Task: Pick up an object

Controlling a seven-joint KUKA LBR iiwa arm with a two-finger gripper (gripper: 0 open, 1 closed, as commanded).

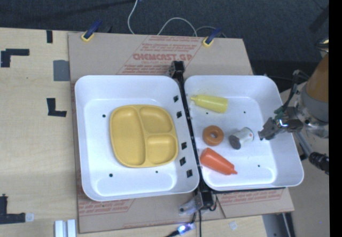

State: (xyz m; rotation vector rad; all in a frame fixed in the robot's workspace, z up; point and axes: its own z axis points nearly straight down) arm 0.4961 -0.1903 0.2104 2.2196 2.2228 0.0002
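Grey arm [315, 97] enters from right, wrist low, gripper [269, 130] pointing left.

**Four small objects in the right bin, one tray in the left**

The right white plastic bin [267, 174] holds four loose things. A yellow plastic squeeze bottle [210, 103] lies on its side near the bin's far left part, nozzle pointing toward the divider. Nearer the camera, an orange-brown ring shaped like a doughnut [213, 135] lies flat. Just beside it to the right a small grey and white cylinder [241, 138] rests on its side. An orange cone resembling a carrot [217, 162] lies toward the near left corner, tip pointing right. The left white bin [91, 177] holds a yellow three-compartment plastic tray [143, 135], lying flat, slightly rotated.
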